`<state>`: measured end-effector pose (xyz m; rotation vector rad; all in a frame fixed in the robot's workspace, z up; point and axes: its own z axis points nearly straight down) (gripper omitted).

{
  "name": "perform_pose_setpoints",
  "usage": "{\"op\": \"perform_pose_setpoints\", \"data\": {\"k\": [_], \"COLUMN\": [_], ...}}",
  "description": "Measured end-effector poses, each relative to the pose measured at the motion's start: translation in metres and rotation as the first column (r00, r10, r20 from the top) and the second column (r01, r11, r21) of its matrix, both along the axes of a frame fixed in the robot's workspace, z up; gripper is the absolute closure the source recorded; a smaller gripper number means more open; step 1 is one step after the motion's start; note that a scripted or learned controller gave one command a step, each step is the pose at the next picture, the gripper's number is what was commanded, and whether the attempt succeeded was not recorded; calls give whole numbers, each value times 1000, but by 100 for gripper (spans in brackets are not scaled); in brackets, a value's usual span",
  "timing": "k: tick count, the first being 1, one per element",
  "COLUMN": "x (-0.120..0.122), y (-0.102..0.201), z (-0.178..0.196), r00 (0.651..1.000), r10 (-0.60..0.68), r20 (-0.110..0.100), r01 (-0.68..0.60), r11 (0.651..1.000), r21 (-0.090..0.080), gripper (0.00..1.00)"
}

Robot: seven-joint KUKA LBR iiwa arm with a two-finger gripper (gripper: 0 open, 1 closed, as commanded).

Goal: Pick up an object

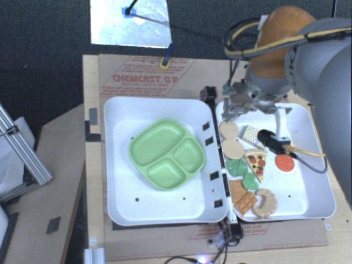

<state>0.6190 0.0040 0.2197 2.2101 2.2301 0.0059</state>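
My gripper (232,108) hangs low over the far left corner of the right bin (308,194), just above a round tan cookie (228,130). Nothing shows between its fingers. Down the bin's left side lie a second tan cookie (232,148), a checkered wedge (251,134), a pizza slice (256,164), green leafy pieces (238,167), an orange waffle cracker (242,197) and a tan ring-shaped pastry (265,203). A red disc (285,163) lies further right.
The left bin (118,202) holds a green divided plate (166,154). The grey arm with its orange band (280,34) comes in from the upper right above the right bin's far edge. A foil sheet (131,16) lies beyond the bins.
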Motion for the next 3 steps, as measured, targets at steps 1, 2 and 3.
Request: {"op": "perform_pose_setpoints", "data": {"k": [1, 2, 3], "x": [27, 48, 46], "y": [39, 44, 51], "z": [-4, 6, 13], "r00": [1000, 1000, 1000], "r10": [0, -1, -2], "r20": [0, 0, -1], "r01": [0, 1, 2], "r11": [1000, 1000, 1000], "r21": [0, -1, -2], "gripper": [100, 100, 100]}}
